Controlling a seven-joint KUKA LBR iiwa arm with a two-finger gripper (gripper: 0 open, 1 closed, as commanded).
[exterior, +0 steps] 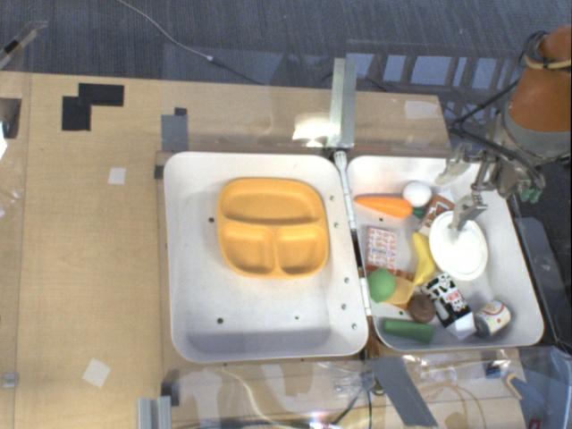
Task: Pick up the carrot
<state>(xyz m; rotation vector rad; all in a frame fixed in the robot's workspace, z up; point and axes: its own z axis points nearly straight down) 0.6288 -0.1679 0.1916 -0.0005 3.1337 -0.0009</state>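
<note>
The end effector [471,206] hangs over the right bin [527,280], above a white plate [458,248]; its spread cannot be told. The carrot [383,206] lies well apart to the left.

Two white bins [183,266] sit on the tan bench [80,266]; the tray [273,226] is yellow-orange; the carrot [384,206] is orange; the plate [458,248] and egg [416,192] are white; the banana [422,259] is yellow; the cucumber [408,330] is dark green.
</note>
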